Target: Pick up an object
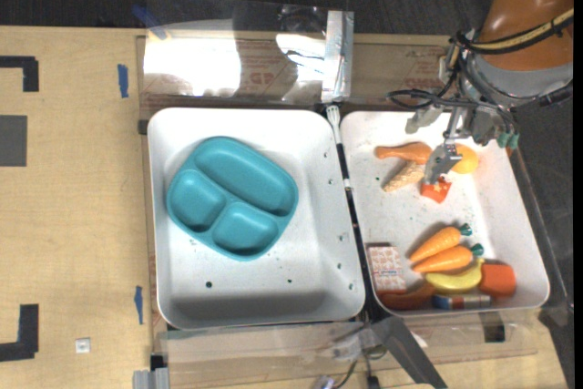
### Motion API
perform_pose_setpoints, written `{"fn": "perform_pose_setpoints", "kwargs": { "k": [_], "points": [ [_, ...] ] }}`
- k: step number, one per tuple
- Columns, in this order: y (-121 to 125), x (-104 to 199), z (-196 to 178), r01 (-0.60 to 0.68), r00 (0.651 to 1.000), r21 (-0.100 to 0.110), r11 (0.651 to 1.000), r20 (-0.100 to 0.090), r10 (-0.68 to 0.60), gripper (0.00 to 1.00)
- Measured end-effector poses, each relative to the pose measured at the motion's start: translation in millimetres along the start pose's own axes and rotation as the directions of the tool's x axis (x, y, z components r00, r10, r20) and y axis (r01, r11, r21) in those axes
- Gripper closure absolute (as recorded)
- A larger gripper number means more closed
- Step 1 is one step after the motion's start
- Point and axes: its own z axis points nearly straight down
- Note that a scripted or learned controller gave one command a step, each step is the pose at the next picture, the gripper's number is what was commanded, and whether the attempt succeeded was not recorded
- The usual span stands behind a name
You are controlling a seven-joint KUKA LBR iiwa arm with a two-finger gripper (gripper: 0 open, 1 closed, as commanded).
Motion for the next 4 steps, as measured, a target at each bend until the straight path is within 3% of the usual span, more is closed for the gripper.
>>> {"fn": "perform_pose_setpoints", "kwargs": {
  "k": [1, 2, 3, 4],
  "points": [
    [-12.5, 71.6, 83.0, -0.088, 0.996, -0.001, 0.996, -0.01, 0.088, 0.0],
    [-46.1, 123.2, 141.6, -0.138, 0.99, 0.0, 0.99, 0.007, 0.138, 0.0],
    [-45.5, 118.4, 128.3, -0.135, 0.991, 0.002, 0.991, 0.022, 0.135, 1.0],
    [21.8, 116.6, -6.1, -0.179, 0.984, -0.002, 0.984, 0.009, 0.179, 1.0]
  ]
}}
